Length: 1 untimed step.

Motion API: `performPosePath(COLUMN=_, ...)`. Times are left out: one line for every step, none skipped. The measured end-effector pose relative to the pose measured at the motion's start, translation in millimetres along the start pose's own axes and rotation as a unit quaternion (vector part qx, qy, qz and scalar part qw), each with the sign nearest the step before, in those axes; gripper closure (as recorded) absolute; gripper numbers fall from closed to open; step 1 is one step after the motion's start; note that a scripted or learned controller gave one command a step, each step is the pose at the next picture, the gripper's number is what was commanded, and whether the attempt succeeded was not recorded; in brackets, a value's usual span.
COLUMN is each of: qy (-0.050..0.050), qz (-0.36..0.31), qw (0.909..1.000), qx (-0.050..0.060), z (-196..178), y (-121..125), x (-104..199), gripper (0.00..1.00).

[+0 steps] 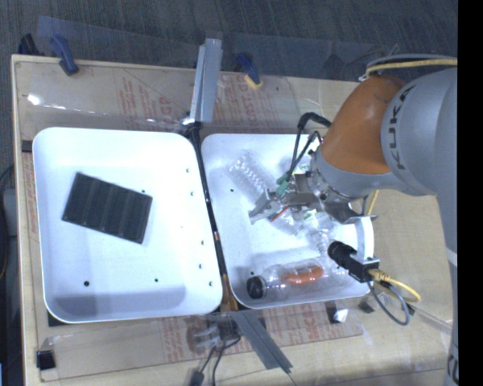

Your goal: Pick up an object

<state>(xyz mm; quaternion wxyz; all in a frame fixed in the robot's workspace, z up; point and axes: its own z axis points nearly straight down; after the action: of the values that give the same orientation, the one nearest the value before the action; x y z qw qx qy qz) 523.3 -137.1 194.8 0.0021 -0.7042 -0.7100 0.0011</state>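
Observation:
My gripper (278,206) is low inside the right bin (222,215), near its middle, over a heap of clear crinkled plastic pieces (249,171). The grey arm with its orange band (362,135) covers the bin's right part. A clear bottle (288,278) with a black cap and something orange inside lies on its side along the bin's front wall, a little below the gripper. In the left bin (56,288) a dark ribbed rectangular slab (108,207) lies flat, left of centre. Whether anything is in the gripper's grasp is hidden by the glare of the clear plastic.
A metal divider bar (204,79) runs up from between the two bins. Blue clamps (64,59) hold the board at the back edge. A yellow and black cable (390,292) loops off the arm at the right bin's front right corner.

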Motion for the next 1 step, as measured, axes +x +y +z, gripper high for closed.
performPosePath(qy=-0.001, qz=-0.003, qw=1.0, qx=-0.001, z=-9.8, y=58.9, x=-25.5, gripper=0.0)
